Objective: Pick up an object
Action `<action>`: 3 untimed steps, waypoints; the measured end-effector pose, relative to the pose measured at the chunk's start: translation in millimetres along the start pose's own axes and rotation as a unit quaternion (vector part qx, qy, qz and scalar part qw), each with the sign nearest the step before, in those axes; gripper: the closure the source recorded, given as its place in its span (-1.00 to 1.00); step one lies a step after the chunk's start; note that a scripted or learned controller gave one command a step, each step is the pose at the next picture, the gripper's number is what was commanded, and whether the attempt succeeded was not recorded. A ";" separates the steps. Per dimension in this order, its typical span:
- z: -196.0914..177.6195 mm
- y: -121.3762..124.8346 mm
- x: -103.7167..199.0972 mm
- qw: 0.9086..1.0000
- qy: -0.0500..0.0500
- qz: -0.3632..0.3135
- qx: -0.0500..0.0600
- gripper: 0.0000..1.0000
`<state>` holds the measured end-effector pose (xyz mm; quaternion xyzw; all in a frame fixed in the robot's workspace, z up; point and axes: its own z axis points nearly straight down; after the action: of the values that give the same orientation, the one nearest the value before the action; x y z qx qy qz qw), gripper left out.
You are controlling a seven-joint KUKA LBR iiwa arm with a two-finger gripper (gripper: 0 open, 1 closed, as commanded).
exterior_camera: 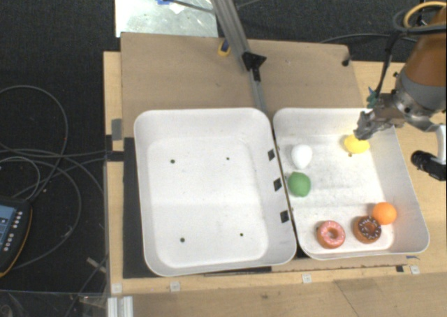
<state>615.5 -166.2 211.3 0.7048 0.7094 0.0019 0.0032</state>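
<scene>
Yellow object [356, 144] lies in the right bin [401, 169] — the gripper [364, 129] just above-left of it, grip state unreadable.

Bench [181, 71] under two white bins [209, 127], cables [42, 169] and a handheld controller [10, 228] far from pincer [364, 129].

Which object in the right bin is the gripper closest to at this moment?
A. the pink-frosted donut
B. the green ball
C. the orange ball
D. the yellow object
D. The gripper sits at the far side of the right bin, right beside the yellow object, while the green ball, orange ball and pink-frosted donut all lie further toward the near edge.
</scene>
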 end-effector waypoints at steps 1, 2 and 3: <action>-47.0 3.0 6.9 1.000 0.000 0.000 0.000 1.00; -48.2 -8.6 60.5 1.000 0.002 -0.002 0.003 1.00; -52.7 -12.7 119.0 1.000 0.002 -0.002 0.003 1.00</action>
<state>601.7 -47.2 263.7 0.7031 0.7111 0.0014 -0.0006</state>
